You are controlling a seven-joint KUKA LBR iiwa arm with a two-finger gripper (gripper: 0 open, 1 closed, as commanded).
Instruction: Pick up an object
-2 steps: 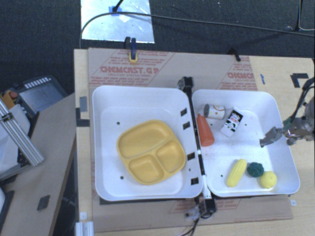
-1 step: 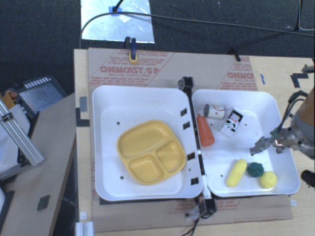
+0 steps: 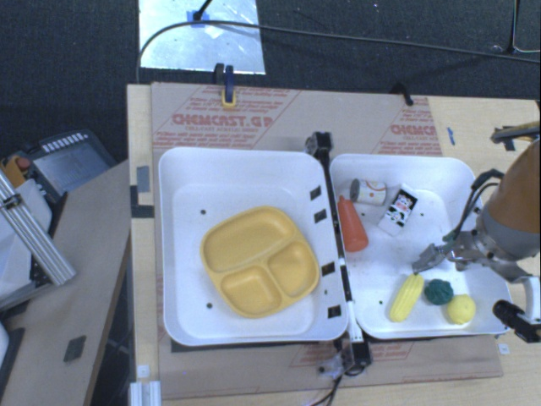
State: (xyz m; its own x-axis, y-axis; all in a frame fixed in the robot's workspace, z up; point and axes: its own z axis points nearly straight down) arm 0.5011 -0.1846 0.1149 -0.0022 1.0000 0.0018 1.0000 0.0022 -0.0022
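Table (image 3: pixel 279 112): carried two shallow white bins side by side, set on a printed cardboard sheet that covered its top.
Left bin (image 3: pixel 182 227): stood toward the table's left edge; held one item.
Yellow divided plate (image 3: pixel 258 260): three compartments, lay in the middle of the left bin, a little toward its front edge.
Black clips (image 3: pixel 321 142): ran along the seam where the two bins met, from the far edge to the near edge.
Right bin (image 3: pixel 448 172): stood toward the table's right edge; held six loose items.
Orange carrot (image 3: pixel 352 225): lay along the right bin's left wall, narrow end toward the far edge.
Small can (image 3: pixel 368 192): lay on its side near the right bin's far left corner, just beside the carrot's tip.
White carton (image 3: pixel 397 209): black print on its face, tilted, just right of the can.
Yellow corn cob (image 3: pixel 406 298): lay near the right bin's front edge, slanted, left of the green item.
Dark green item (image 3: pixel 438 292): round, between the corn cob and the lemon, close to both.
Yellow lemon (image 3: pixel 461 309): sat near the right bin's front right corner.
Hand (image 3: pixel 433 259): reached in over the right bin's right edge, low above the bin floor just beyond the corn cob and green item; nothing was seen between its fingers; whether they were spread or closed could not be told.
Arm (image 3: pixel 517 218): grey with orange, at the table's right edge.
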